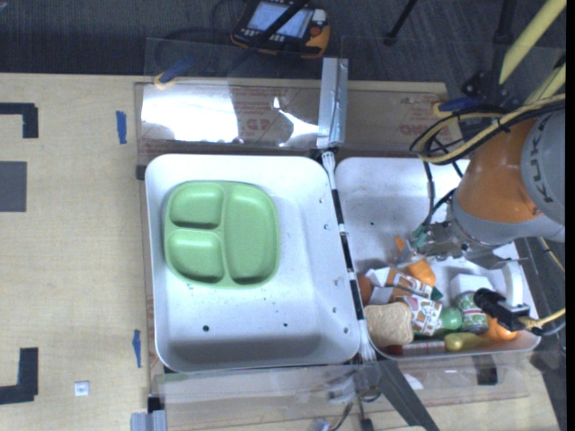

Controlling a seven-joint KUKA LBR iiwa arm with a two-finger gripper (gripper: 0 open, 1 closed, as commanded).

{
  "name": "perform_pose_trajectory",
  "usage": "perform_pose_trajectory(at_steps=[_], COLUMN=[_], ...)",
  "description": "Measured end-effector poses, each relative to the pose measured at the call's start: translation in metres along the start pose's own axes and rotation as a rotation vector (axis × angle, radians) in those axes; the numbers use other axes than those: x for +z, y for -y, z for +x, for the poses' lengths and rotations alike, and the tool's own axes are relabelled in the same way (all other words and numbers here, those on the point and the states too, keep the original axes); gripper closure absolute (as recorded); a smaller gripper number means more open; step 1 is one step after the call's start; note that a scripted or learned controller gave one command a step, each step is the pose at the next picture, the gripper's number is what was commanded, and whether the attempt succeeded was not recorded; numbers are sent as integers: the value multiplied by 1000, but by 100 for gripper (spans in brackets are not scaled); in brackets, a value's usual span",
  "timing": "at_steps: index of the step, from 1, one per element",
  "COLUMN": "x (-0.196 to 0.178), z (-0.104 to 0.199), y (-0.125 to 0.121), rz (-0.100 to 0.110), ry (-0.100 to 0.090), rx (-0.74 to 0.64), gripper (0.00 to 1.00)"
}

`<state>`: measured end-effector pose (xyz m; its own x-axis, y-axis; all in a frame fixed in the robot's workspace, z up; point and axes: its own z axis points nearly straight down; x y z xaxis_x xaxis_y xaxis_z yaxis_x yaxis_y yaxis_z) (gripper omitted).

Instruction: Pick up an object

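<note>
You see the gripper (429,239) low over the clutter in the right bin (377,187); its state you cannot tell, so nothing counts as picked yet.

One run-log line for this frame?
arm over right bin | tool low among the pile | green tray in left bin
</note>
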<state>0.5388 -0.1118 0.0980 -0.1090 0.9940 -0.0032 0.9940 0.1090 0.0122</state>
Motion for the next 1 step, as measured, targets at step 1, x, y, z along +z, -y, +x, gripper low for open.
perform_pose_trajectory(at_steps=[1], x=[-111], z=[87], y=[-8], rz=[13], ry=[-3], rx=[76], gripper=[100])
